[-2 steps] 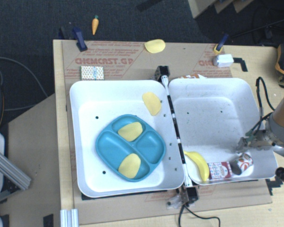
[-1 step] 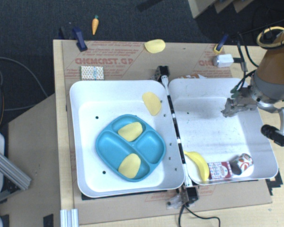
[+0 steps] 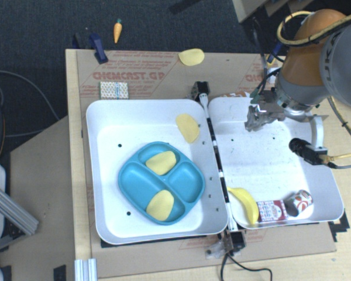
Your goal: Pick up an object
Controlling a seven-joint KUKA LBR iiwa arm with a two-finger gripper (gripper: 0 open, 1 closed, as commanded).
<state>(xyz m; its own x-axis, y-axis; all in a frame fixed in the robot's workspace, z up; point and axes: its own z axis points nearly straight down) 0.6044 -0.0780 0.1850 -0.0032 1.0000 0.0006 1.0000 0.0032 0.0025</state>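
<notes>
A: Toward the upper right of the frame, the grey arm with its orange band (image 3: 307,34) reaches down over the right-hand shallow white bin (image 3: 330,183). Which step would you call this?

B: The approach, I judge. The two-finger gripper (image 3: 258,120) hangs over the bare upper part of that bin, and nothing lies directly under it.

A: Has it got hold of anything?

B: I see nothing between its fingers. Whether they are spread or closed I cannot tell; the tool is small and dark against the bin floor.

A: Where are the things it could take?

B: Along the lower edge of the right bin: a yellow banana (image 3: 246,204) at the lower left corner, a red-and-white flat packet (image 3: 271,211) just beside it, and a red-and-white can (image 3: 298,202) lying on its side to the right. All are well apart from the gripper.

A: And the left bin?

B: The left-hand white bin (image 3: 102,157) bears a blue divided plastic plate (image 3: 187,183) with two pale yellow pieces in it, and another pale yellow oval piece (image 3: 188,127) lies near the bin's upper right corner, close to the dividing wall.

A: So the next move?

B: It calls for travel toward the lower edge of the frame, then a descent with the fingers astride one item. The can may roll; the banana looks the easier target.

A: The arm's pose?

B: Wrist bent downward, tool pointing at the bin floor, the arm's bulk staying at the frame's upper right.
</notes>
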